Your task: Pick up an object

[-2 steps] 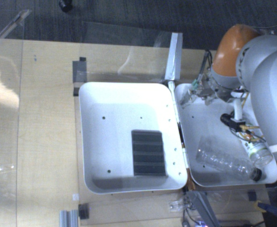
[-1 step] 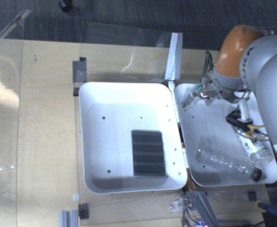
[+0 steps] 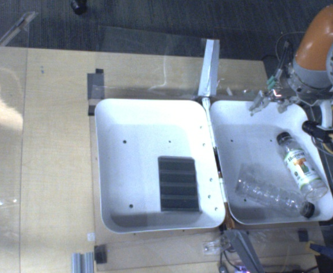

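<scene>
arm (image 3: 320, 44) at the far right corner of the right bin (image 3: 234, 124); gripper (image 3: 267, 97) over its far rim, claw state cannot tell. within that bin: labelled bottle (image 3: 300, 166) by the right wall, clear bottle (image 3: 271, 196) along the near wall. black ridged block (image 3: 178, 183) in the bin beside it

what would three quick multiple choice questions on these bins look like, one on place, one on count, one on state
1. Where does the black ridged tray lie?
A. left bin
B. right bin
C. on the bench

2. How many bottles are in the right bin?
A. none
B. two
C. four

3. How are the bottles positioned?
A. standing upright
B. lying on their sides
C. stacked in the left bin

Answers:
1 A, the tray sits on the floor of the left bin.
2 B, a labelled bottle and a clear ribbed bottle are there.
3 B, both stretch lengthwise along the bin floor.
</scene>
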Controlling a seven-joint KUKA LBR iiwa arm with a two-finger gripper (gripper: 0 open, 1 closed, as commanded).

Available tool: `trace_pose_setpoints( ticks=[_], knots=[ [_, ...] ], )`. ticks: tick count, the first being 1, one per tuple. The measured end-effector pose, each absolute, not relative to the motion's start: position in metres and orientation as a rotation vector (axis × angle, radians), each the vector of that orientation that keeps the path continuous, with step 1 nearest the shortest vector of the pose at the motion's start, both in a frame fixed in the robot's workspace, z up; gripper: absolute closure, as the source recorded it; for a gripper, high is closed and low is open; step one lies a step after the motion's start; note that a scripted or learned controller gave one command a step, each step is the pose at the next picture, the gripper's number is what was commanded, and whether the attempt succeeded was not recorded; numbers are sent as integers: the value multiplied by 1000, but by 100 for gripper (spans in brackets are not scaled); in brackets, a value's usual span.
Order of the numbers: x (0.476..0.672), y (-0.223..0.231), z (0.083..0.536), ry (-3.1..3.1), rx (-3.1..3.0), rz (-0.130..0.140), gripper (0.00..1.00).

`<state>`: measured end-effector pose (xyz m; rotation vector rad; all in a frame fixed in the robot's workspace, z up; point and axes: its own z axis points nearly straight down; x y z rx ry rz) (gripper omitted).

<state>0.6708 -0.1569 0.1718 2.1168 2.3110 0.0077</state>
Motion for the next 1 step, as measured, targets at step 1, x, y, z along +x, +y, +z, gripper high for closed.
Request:
trace_pose_setpoints(
  ticks=[1],
  knots=[
    [661,-204,88,2461,1938,7,0]
  ],
)
